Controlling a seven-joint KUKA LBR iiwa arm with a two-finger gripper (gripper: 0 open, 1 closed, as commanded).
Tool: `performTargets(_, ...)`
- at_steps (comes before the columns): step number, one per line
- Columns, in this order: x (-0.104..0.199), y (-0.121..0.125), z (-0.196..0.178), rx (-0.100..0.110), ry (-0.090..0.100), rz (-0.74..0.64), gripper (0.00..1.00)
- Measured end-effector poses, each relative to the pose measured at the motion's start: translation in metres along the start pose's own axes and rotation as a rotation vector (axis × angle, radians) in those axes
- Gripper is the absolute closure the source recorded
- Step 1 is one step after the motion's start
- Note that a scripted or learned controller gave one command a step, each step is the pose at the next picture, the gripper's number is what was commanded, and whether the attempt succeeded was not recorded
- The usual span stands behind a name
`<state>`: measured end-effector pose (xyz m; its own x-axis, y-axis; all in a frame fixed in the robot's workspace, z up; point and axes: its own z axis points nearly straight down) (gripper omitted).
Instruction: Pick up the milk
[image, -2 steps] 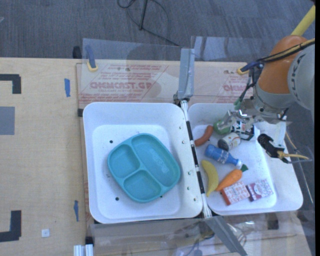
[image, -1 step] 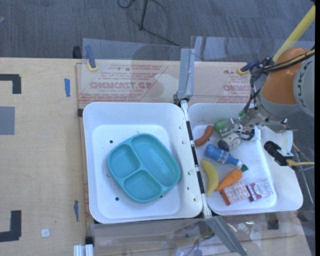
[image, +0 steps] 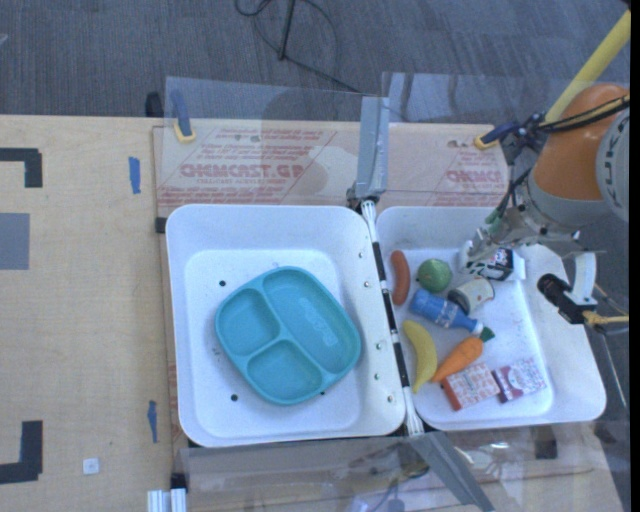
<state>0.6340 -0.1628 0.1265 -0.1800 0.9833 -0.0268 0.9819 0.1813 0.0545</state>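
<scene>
A small black-and-white carton (image: 498, 264), which I take for the milk, lies near the back of the right bin (image: 575, 395). My gripper (image: 489, 246) hangs right over the carton's back left edge, low in the bin, and partly covers it. The grey wrist and orange band rise from there toward the upper right. I see no object lifted off the bin floor.
The right bin also holds a sausage (image: 400, 277), a green fruit (image: 434, 273), a blue bottle (image: 441, 309), a small can (image: 473, 295), a banana (image: 422, 352), a carrot (image: 462, 357) and two red-and-white packets (image: 470, 385). A teal divided plate (image: 288, 334) sits in the left bin (image: 190, 240).
</scene>
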Motion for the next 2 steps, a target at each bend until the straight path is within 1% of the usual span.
performTargets(1,-0.0522,0.0138,0.0188,0.018,0.011,-0.015,1.0)
performTargets(2,-0.0541,0.012,0.0193,0.022,0.01,-0.013,0.0)
